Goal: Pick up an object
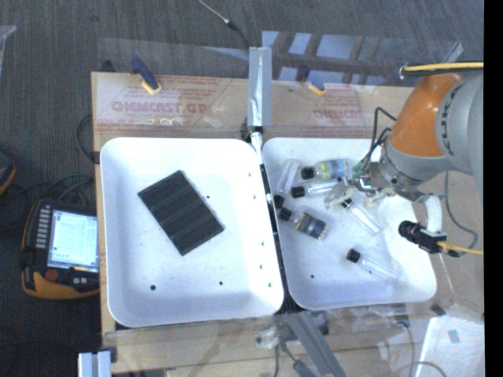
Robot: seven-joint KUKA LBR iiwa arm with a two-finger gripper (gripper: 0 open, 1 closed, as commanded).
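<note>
The robot's gripper [363,185] hangs low over the upper part of the right bin [416,285], amid a scatter of small clear vials; whether it is wide, narrow or gripping cannot be told from above, since the wrist hides it. A clear vial with a greenish label [328,169] lies just to its left, two black-capped vials [302,188] beyond that, a dark-labelled vial [308,225] lower down by the bin's left wall, and another black-capped vial [368,262] lies apart near the lower right. Nothing is seen lifted yet. A clean pick likely calls for closing on a single vial across its narrow body, since the round glass may roll or slip and neighbours lie close. The left bin [126,289] holds a flat dark ribbed panel [181,211], lying at a slant. Both bins sit on a pale wooden table [181,104]; a handheld control pendant [63,250] rests on the grey carpeted floor [63,22].
</note>
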